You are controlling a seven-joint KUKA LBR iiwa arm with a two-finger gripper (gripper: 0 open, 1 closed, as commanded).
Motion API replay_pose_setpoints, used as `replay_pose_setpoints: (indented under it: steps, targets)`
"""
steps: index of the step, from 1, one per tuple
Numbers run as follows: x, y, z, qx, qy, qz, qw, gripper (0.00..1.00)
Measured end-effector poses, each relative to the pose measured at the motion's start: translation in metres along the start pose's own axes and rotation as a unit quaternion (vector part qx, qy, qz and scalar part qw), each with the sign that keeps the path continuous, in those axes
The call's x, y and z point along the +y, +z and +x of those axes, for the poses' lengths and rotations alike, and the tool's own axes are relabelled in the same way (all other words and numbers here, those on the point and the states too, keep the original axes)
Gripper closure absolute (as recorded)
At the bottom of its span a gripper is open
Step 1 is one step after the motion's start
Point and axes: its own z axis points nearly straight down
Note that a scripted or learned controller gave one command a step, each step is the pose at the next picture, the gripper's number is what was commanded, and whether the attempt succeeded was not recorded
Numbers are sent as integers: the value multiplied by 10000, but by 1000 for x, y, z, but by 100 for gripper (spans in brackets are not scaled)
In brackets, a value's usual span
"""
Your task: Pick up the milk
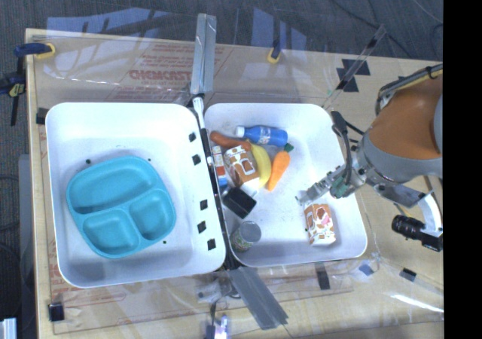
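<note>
- Camera view shows my gripper (310, 195) low inside the right bin (343, 248), toward its right side, with nothing visibly between its fingers.
- Whether those fingers are spread or closed, I cannot tell.
- The milk (320, 224), as I judge that small carton, lies flat on the bin floor just near of my fingertips, apart from the clutter at the bin's left.
- Nothing is lifted yet; by my reckoning the descent, grasp and raise all remain.
- My wrist is cut off at the right, and the carton's print is too small to read.
</note>
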Motion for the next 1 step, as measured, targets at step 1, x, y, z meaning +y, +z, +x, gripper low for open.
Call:
replay_pose_setpoints:
  steps: [1]
  targets:
    - [0, 34, 2, 2, -1495, -6, 9888, 100]
